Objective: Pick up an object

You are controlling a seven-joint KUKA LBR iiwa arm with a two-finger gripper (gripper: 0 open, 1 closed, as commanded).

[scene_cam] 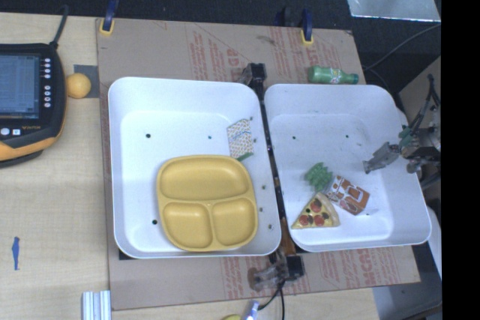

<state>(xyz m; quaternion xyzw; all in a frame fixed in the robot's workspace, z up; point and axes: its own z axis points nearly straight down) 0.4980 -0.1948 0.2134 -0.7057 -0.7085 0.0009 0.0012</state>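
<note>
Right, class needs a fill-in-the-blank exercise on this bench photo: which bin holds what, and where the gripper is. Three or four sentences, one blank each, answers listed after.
1. The yellow divided tray lies in the ______ bin as the camera sees it.
2. The pizza slice toy lies in the same bin as the ______ leafy toy.
3. The gripper reaches in over the ______ edge of that bin.
4. The small green bottle lies ______ both bins, on the cardboard.

Missing words: left; green; right; outside
</note>
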